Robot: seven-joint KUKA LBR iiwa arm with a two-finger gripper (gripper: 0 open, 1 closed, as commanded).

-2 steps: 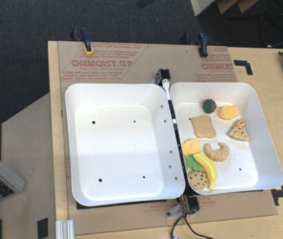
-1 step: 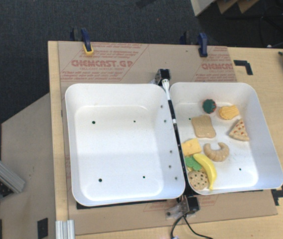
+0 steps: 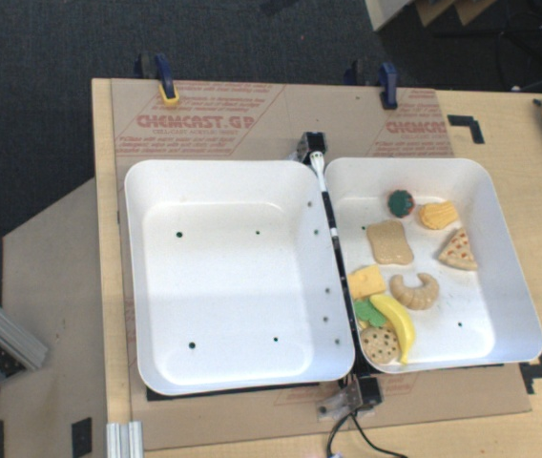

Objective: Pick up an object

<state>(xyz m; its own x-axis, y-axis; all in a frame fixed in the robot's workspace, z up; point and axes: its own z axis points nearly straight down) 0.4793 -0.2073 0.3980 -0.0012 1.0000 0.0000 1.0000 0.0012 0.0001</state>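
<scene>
Two white bins sit side by side on a brown board (image 3: pixel 252 122) on the counter (image 3: pixel 538 160). The board has red words on it near the top of the frame. Two blue clamps, one (image 3: pixel 165 76) at the upper left and one (image 3: pixel 386 82) at the upper right, grip the top edge of the board.

The left bin (image 3: pixel 137 256) has a few small dark dots on its white floor. The right bin (image 3: pixel 500 246) holds a bunch of toy foods, and all of them lie on its floor.

Near the top of the right bin is a small round green thing (image 3: pixel 401 201). Just to its right is an orange bun (image 3: pixel 438 216). Below the green thing lies a tan slice of bread (image 3: pixel 389 242). A pizza slice (image 3: pixel 459 251) lies to the right of the bread, a bit apart from it.

Lower down, by the bin's left wall, is a yellow cheese block (image 3: pixel 366 281). A curled croissant (image 3: pixel 415 291) lies just to its right. Under the cheese are a little green piece (image 3: pixel 366 311) and a yellow banana (image 3: pixel 397 321), touching each other. A cookie with dark chips (image 3: pixel 380 344) sits at the bottom left corner of this bin, right against the banana.

I cannot tell if the hand is released or clenched
</scene>
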